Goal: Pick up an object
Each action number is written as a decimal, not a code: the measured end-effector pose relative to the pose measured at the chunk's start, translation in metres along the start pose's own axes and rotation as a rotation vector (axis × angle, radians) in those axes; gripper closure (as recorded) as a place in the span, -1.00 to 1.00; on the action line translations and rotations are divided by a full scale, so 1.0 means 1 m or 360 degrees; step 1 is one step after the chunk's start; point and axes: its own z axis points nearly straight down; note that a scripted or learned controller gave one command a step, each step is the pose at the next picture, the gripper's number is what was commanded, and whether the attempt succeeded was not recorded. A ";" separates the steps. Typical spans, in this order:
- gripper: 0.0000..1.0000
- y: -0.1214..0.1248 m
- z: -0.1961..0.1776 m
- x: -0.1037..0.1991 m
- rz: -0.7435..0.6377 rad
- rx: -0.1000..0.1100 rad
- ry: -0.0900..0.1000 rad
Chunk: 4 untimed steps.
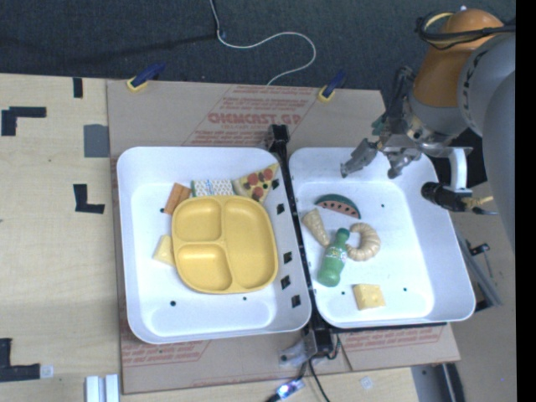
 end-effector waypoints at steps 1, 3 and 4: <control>-1.00 0.003 -0.010 0.000 -0.0004 -0.0024 -0.0003; -1.00 -0.005 0.097 0.004 -0.0006 -0.0027 -0.0003; 1.00 -0.005 0.085 0.004 -0.0009 -0.0027 -0.0004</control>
